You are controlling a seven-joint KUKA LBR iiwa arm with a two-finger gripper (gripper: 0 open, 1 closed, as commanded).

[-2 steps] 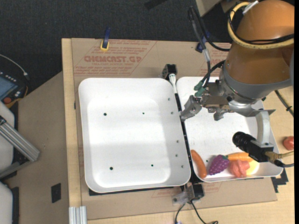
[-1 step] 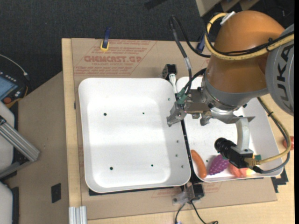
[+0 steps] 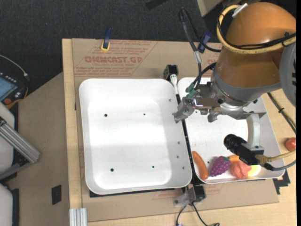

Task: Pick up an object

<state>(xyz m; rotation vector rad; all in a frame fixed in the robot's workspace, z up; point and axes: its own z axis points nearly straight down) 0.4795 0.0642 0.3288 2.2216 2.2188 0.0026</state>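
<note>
My gripper [image 3: 198, 111] hangs over the upper left part of the right bin [image 3: 207, 141], close to the divide between the two bins. Along the right bin's near edge lie an orange carrot [image 3: 200, 165], a purple bunch of grapes [image 3: 219, 165], a pink-orange piece [image 3: 239, 169] and a yellow piece [image 3: 254, 172]. They sit well below the gripper and apart from it. The arm's large orange band [image 3: 254, 41] hides the far part of the right bin.
The left bin [image 3: 85, 126] stands beside the right one on a cardboard sheet [image 3: 117, 55]. A small orange object [image 3: 291, 144] lies outside the right bin at the right. Clamps [image 3: 170, 72] hold the bins at the far and near middle.
</note>
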